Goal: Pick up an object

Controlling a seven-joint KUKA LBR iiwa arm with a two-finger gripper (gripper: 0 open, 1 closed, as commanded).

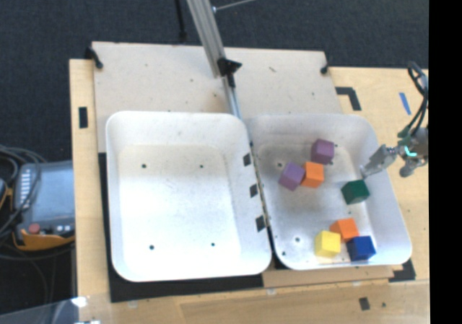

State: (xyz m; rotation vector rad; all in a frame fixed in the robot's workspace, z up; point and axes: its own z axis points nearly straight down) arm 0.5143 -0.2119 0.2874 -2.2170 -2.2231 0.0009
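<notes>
Blocks sit scattered in the right bin (375,135), seven in all. Taking that bin as a clock face, a purple block (323,150) lies near twelve; a second purple block (291,176) and an orange block (313,174) touch each other toward ten. A green block (354,191) sits alone at about three, near the right wall. Down at five to six, a yellow block (328,243), another orange block (347,228) and a blue block (361,247) crowd together against the lower rim.

The gripper (395,157) hangs at the bin's right rim, at about two o'clock, just up and right of the green block and apart from it. Whether its fingers are spread or pressed together I cannot tell; nothing shows between them.

The left bin (115,135) lies alongside. A slanted metal rail (206,19) runs from the top of the view down to the seam between the bins.
</notes>
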